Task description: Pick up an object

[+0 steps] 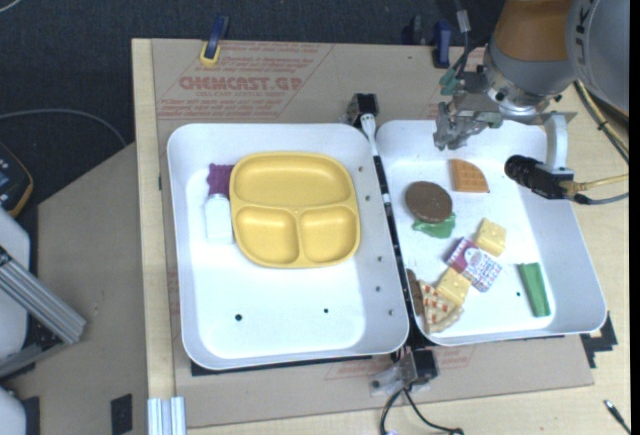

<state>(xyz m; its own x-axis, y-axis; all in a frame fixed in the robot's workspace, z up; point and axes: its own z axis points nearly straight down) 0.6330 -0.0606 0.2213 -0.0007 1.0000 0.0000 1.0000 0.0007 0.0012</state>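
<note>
Red block lettering is printed on the brown board [300, 73] under the bins, in the upper middle of the frame just above the left bin [190, 253]; it reads roughly "CHEMCAST GP", with further lines of smaller red print beneath it too small to read. The small purple and white packet [478, 266] in the right bin [575, 253], right of centre in the frame, bears some print, but it is too blurred to make out
</note>
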